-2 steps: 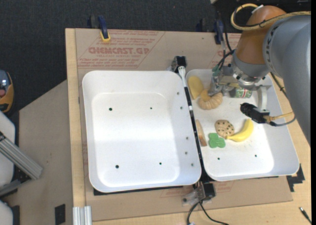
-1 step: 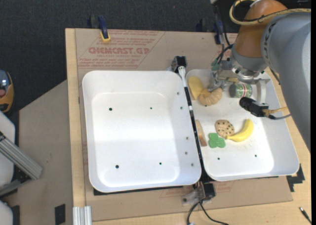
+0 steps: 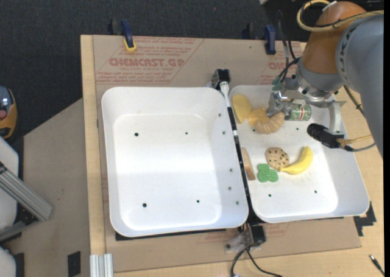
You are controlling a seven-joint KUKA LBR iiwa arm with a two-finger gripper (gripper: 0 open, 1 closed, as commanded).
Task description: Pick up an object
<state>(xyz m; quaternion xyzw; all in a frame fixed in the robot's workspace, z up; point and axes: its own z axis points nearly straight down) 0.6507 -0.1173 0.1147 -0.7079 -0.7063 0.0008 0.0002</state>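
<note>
The grey arm (image 3: 356, 38) with its orange band reaches in from the right and hangs over the far part of the right bin (image 3: 341, 199), its claw (image 3: 281, 104) low among the toys there. Whether the claw is wide, narrow or gripping anything cannot be told, since the wrist hides it from above. Just beneath and beside the claw lies a tan ridged pastry-like toy (image 3: 268, 122), and touching that on the left is a pale yellow toy (image 3: 241, 108) near the bin's wall. A small green-and-white can (image 3: 300, 112) lies on its side just right of the claw. Nearer the front of the same bin sit a speckled cookie (image 3: 276, 157), a yellow banana (image 3: 300, 162) just right of it, and a green leafy toy (image 3: 267, 174) just below the cookie. A slim tan-and-orange piece (image 3: 247, 164) lies along the wall between the two bins. The left bin (image 3: 122, 102) sits beside it on the cardboard-covered tabletop (image 3: 152, 59), which is held by blue clamps (image 3: 127, 31) at the far edge.
</note>
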